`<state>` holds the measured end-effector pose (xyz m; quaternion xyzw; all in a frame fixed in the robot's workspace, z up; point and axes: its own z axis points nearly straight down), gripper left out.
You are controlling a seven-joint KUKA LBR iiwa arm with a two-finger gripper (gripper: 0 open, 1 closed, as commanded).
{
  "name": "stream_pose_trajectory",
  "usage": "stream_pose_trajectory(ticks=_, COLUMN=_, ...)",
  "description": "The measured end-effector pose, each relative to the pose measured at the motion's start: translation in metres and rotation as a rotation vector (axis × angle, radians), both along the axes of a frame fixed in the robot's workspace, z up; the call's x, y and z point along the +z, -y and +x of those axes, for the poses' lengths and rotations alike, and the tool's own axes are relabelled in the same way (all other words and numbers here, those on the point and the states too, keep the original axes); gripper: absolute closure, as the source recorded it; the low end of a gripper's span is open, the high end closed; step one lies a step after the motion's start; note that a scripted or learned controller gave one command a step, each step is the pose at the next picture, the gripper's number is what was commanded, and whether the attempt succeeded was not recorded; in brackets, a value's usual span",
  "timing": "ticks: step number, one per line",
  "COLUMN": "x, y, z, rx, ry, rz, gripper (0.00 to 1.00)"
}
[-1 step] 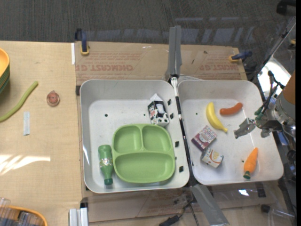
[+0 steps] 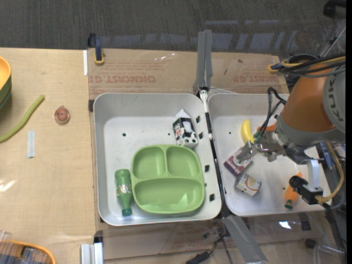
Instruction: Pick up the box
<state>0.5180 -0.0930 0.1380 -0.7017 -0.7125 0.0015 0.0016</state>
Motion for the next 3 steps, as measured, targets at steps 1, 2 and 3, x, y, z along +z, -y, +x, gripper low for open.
stream_pose_trajectory(ticks=1, x=-0.042, y=0.0, z=0.001, rx=0.007, ry=0.01, rz=0.001, gripper=0.0)
stream_pose_trajectory(ticks=2, x=-0.041, y=0.005, z=0.017, rx=0.023, ry=0.012, rz=0.001, gripper=0.0)
stream_pose_trajectory(ticks=3, x=-0.041, y=0.002, z=0.05, rx=-0.013, ry=0.014, rz=-0.002, gripper=0.0)
